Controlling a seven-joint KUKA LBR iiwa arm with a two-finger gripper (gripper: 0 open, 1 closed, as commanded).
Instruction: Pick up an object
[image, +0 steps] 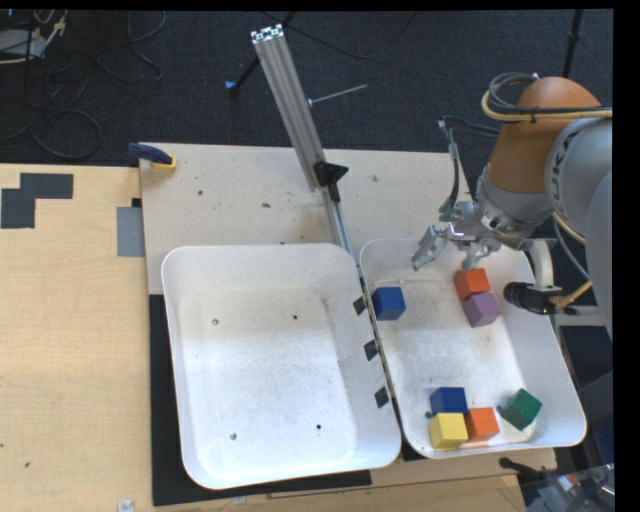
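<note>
The large shallow white plastic bin (200, 440) fills the lower left-centre of the frame, with the smaller white bin (560, 400) touching its right edge. In that right bin a small blue cube (388, 302) lies at upper left, an orange cube (472, 283) touches a purple cube (481, 309) at upper right, and along the bottom edge sit a second blue cube (448, 400), a yellow cube (448, 430), another orange cube (483, 423) and a green cube (521, 408). The metal two-finger gripper (452, 243) hangs over the bin's upper rim, just above the orange cube, fingers seemingly spread with nothing between them, though glare blurs them.
</note>
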